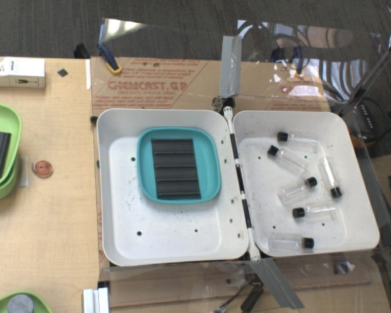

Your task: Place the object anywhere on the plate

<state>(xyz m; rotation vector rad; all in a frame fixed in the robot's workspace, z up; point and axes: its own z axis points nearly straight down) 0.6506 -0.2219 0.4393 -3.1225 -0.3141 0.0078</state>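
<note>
The end effector's state cannot be told. Clear vials [298, 160] with black caps lie scattered in the right bin [355, 233]; light, slippery, probably fragile, best pinched mid-barrel. The teal plate [212, 165] waits in the left bin [117, 227].

Laboratory bench: two white bins [117, 240] on cardboard [156, 83], one holding clear capped vials [293, 162], beside a wooden worktop [52, 240].

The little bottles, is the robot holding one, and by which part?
No, none is held. The clear vials all lie loose in the right bin; the teal plate waits in the left bin.
</note>
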